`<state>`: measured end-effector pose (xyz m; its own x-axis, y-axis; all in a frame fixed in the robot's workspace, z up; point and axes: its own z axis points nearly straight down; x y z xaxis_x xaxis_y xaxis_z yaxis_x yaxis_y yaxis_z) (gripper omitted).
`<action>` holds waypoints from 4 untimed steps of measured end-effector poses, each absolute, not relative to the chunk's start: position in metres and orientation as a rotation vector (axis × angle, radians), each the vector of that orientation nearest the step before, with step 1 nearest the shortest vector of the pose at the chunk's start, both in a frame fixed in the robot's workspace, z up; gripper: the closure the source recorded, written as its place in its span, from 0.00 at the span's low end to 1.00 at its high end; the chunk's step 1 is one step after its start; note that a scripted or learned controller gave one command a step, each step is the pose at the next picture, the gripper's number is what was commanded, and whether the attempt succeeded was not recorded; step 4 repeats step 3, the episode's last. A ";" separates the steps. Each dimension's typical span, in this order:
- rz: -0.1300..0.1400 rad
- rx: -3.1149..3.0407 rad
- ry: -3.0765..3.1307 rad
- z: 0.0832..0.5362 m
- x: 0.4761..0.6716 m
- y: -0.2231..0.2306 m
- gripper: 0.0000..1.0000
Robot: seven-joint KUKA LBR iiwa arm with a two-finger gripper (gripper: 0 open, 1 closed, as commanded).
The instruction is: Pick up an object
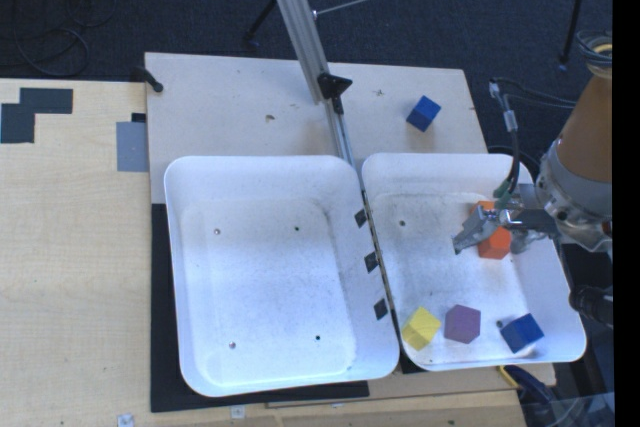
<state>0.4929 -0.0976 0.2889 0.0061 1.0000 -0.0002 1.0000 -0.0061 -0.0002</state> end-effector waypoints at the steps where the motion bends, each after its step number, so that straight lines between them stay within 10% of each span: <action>1: 0.002 -2.222 -2.216 0.150 0.491 -0.183 0.00; 2: -0.005 -2.223 -2.228 0.305 0.488 -0.168 0.00; 3: 0.007 -2.215 -2.220 0.207 0.559 -0.200 0.00; 4: 0.007 -2.215 -2.220 0.207 0.559 -0.200 0.00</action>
